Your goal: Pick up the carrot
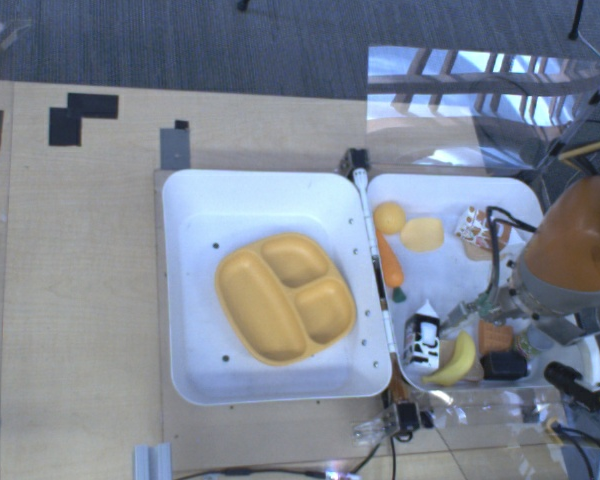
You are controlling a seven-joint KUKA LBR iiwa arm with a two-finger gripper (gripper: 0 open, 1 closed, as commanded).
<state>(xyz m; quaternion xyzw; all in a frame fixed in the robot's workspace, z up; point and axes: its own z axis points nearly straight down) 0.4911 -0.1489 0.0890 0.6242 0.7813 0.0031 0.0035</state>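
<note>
Two shallow white bins sit side by side on a pale wooden bench [80,298]. The left white bin [195,368] holds one item: a yellow plastic plate with three compartments [285,296], lying near the bin's centre and turned at a slant.

The right white bin [450,183] holds several items. The small orange carrot with a green tip [389,264] lies against the bin's left wall, close to the divider between the bins, its green end pointing toward the near edge. Just above the carrot's upper end sits a round yellow lemon-like fruit [388,217]. Beside that, to the right, lies a pale yellow rounded piece [422,234]. Further right is a small white packet with red print [473,228]. Near the bin's front edge stands a small black-and-white carton [423,339], with a yellow banana [457,361] touching it on the right.

The grey arm with its orange band [578,248] reaches in from the right and hangs over the bin's right front part. The two-finger gripper [495,340] is low, just right of the banana and well apart from the carrot. Whether the pincer is spread or closed cannot be told; the wrist hides it.
</note>
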